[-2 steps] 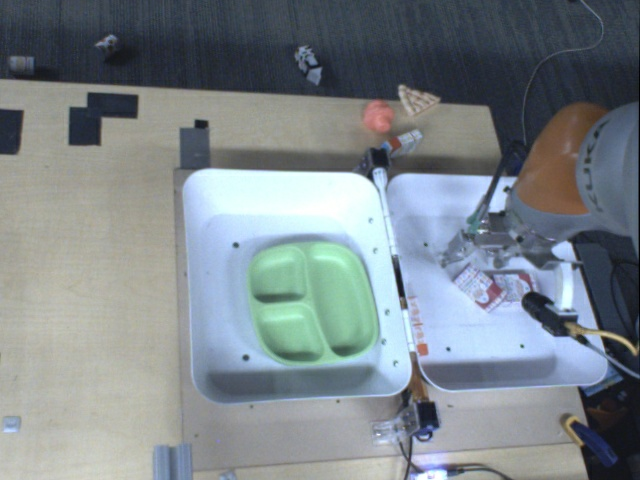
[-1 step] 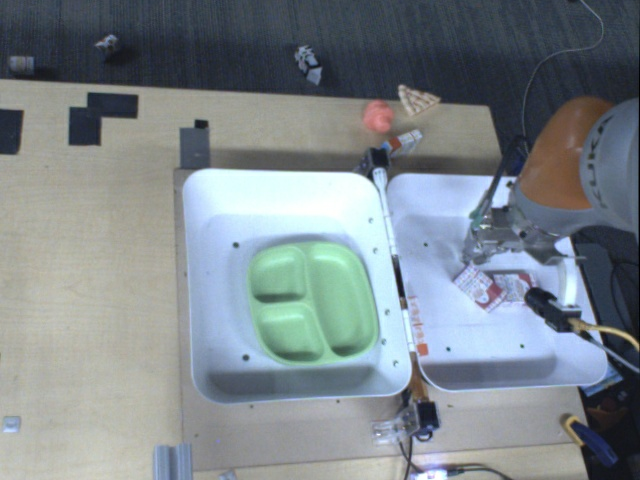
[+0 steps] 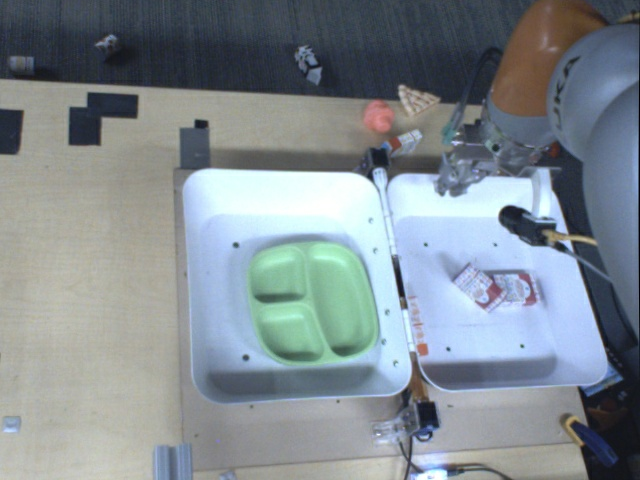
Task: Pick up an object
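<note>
Jaws: spread or pressed together, cannot tell from this slant. Nothing seen pinched between them. Gripper hanging at the far rim of the right bin, close to its far-left corner, with the wrist and orange band rising behind it toward the far right.

Inside the right bin, near the middle and a little toward its right wall: a red and white packet, lying flat and crumpled, well apart from the gripper. Likeliest pick, judging by closeness.

Left of the right bin, touching it along the shared rim: the left bin, with a green divided tray flat on its floor. Beyond the right bin's far-left corner, on the worktop: a pink ball and, just beside it, a small triangular piece.

Progress, as a judgement: hardly begun. No object lifted, no contact with the packet, gripper not yet above it.

Left to do:
- Carry the gripper from the far rim toward the middle of the right bin.
- Settle over the packet and lower onto it.
- Close, then lift clear of the bin floor.

Thin, flat packet on a flat floor, so probably awkward to catch. Risk of a slide or an empty closure.
</note>
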Tool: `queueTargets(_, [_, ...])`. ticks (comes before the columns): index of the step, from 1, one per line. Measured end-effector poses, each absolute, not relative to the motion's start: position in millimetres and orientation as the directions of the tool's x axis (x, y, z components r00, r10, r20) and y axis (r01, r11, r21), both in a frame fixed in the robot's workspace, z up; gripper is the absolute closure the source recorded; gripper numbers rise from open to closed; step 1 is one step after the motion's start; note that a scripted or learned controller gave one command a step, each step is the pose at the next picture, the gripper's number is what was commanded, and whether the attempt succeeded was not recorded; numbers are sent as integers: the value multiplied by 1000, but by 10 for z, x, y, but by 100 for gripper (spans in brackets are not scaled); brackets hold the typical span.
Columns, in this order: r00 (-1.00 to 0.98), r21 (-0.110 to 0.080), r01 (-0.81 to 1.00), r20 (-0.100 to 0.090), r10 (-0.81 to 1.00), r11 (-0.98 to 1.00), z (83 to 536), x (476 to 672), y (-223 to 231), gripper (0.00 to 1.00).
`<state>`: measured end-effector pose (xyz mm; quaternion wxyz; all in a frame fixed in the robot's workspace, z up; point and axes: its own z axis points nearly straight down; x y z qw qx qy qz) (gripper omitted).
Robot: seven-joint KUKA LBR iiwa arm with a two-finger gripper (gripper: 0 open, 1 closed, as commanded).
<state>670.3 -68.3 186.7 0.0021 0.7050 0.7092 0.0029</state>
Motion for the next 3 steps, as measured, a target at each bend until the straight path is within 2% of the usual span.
queueTargets(1, [-6, 4, 1000, 0, 1000, 6, 1856, 6695, -695, 0])
queueTargets(2, [-3, 5, 1000, -1, 1000, 3, 857, 6636, -1026, 0])
queueTargets(3, [-7, 10, 1000, -1, 1000, 7, 976, 6652, -1017, 100])
